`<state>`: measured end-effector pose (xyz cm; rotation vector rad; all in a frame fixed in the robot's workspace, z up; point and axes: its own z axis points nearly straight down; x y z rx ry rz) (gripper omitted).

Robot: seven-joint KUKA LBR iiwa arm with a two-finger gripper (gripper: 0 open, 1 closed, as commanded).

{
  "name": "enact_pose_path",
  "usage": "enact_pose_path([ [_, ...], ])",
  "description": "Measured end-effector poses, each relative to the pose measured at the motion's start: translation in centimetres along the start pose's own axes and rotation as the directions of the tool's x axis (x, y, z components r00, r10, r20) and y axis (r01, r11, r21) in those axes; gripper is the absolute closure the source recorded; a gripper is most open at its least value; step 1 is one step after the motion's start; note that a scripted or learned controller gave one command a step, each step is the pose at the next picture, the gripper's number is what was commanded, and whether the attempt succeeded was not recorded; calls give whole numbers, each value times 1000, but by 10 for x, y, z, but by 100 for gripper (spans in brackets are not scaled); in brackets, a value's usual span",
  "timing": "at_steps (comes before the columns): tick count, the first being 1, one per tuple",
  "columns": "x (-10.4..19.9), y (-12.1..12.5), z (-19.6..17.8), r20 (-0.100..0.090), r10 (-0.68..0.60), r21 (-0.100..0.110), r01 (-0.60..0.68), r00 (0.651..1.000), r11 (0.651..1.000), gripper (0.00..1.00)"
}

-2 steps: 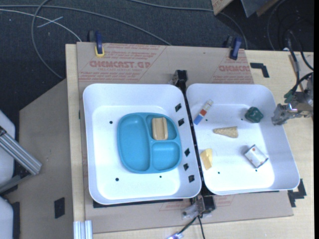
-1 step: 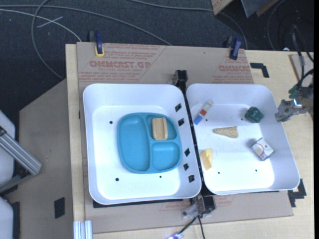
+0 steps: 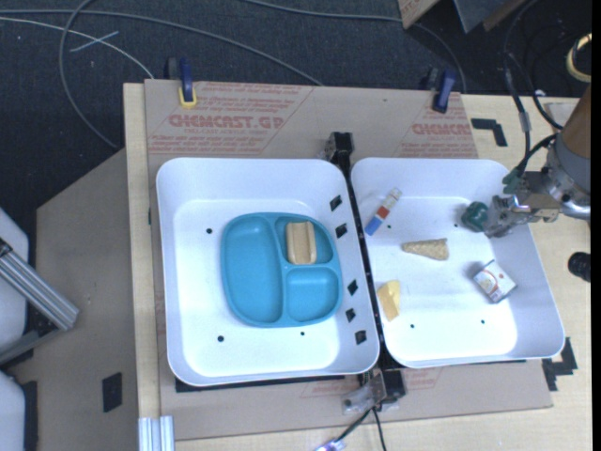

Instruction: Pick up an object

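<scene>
Objects for picking lay scattered in the right bin [image 3: 526, 341], while the biggest thing on the bench, the left bin [image 3: 188, 346], held a blue divided plate [image 3: 258, 275] near its middle, with a tan bread-like block [image 3: 300, 242] resting in the plate's upper right compartment. The right bin sat just beside the left one, the two separated by a dark strip between their rims. The grey arm [image 3: 573, 158] reached in from the right edge, its wrist low over the right bin's upper right part and angled leftward. The gripper [image 3: 490, 216] sat at the arm's tip just above the bin floor, and a small dark green object [image 3: 474, 216] lay against its tip; whether the green object was truly pinched could not be told. Near the bin's middle lay a tan wedge-shaped piece [image 3: 425, 248], apart from the gripper. Below and right of the wedge was a small white and brown packet [image 3: 493, 281], tilted on the floor. By the bin's left wall rested a pale yellow block [image 3: 389, 300], and above it, near the upper left, a slim tube with red and blue bands [image 3: 382, 211] lay at a slant.
</scene>
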<state>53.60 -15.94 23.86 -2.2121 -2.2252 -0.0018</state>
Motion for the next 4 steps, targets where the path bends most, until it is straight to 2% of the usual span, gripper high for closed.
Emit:
enact_pose_path([
  [2, 120, -14, 17, 0, 0, 2, 0, 1000, 1000, 100],
  [3, 173, -33, 23, 1, 2, 3, -2, 1000, 1000, 100],
  [4, 229, -42, 28, 0, 0, 2, 0, 1000, 1000, 100],
])
